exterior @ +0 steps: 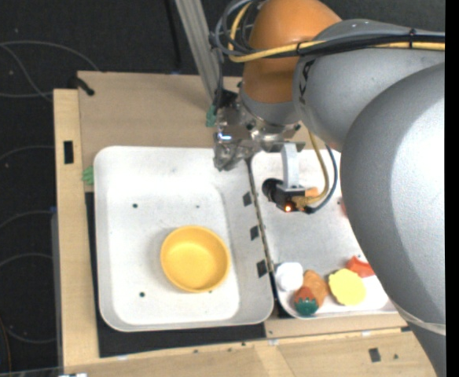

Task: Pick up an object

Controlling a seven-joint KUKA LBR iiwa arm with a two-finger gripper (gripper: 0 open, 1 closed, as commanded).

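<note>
Nothing lifted yet — the gripper [228, 157] hovers at twelve o'clock of the bowl [195, 258]; open or closed, I cannot tell.

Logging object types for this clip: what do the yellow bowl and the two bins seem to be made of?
Yellow bowl: probably plastic, smooth, evenly coloured, with a soft sheen and no glaze glare. Left bin and right bin: likely moulded plastic, matt white with rounded corners and a faint speckle; the material cannot be confirmed by look alone.
</note>
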